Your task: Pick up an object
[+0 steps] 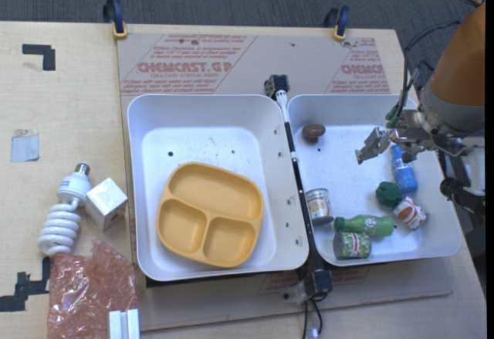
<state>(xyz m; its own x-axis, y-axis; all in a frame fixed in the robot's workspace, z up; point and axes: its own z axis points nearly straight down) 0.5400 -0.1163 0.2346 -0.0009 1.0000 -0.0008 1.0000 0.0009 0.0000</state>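
The blue plastic bottle [404,173] lies just below the grey two-finger gripper [376,146], not between its spread fingers; nothing is held, so the pick is, I judge, still to do; beyond it in the right white bin [340,110] lie a green lump [388,194], a green bottle [364,225], two small cans [317,205] and a brown nut-like thing [312,131]; the left white bin [201,117] holds a yellow divided tray [209,212].

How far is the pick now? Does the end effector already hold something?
Done: the arm has reached over the right bin. In hand: nothing visible; the end effector hangs above bare bin floor, and no object sits between its fingers. Left: the grasp and lift. The blue bottle, green bottle and cans all lie in the bin.
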